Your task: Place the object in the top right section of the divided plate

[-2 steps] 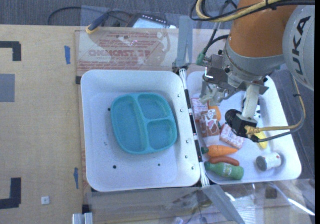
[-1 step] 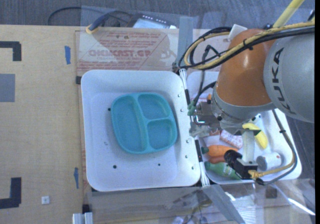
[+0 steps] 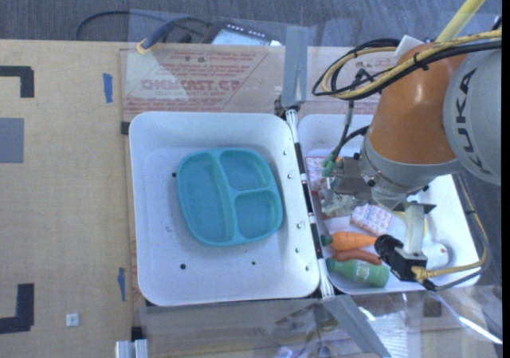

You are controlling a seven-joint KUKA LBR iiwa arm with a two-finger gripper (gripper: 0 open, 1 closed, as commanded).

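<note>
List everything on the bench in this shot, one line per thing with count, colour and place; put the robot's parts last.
white bins: two, white, side by side on the bench.
divided plate: one, teal, three sections, in the middle of the left bin.
carrot: one, orange, front of the right bin.
green bottle: one, green, lying at the right bin's front edge, just in front of the carrot.
pink wafer: one, pink and white, right bin, just beyond the carrot.
cardboard sheet: one, brown with red print, behind the left bin.
cables: several, black and yellow, looping over the arm.
arm: one, grey with an orange band, over the right bin.
end effector: one, low in the right bin, fingers hidden.
</note>
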